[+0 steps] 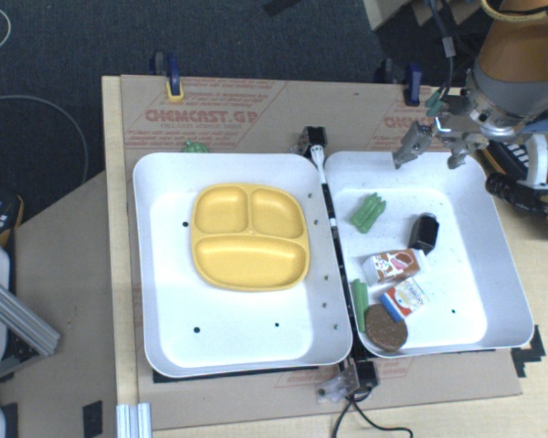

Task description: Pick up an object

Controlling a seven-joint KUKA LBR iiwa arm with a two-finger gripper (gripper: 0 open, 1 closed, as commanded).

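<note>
Right bin: ribbed green piece (tilted)

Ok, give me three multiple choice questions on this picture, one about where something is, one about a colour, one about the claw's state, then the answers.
1. Where does the divided plate lie?
A. in the left bin
B. in the right bin
C. on the floor

2. What colour is the plate?
A. blue
B. yellow
C. red

3. How is the claw?
A. shut on the black object
B. shut on the green object
C. open, holding nothing

Answers:
1. A, it rests in the left bin.
2. B, it is plainly yellow.
3. C, its fingers stand apart over the right bin's far rim, with the black object and the green object lying below in the bin.
</note>
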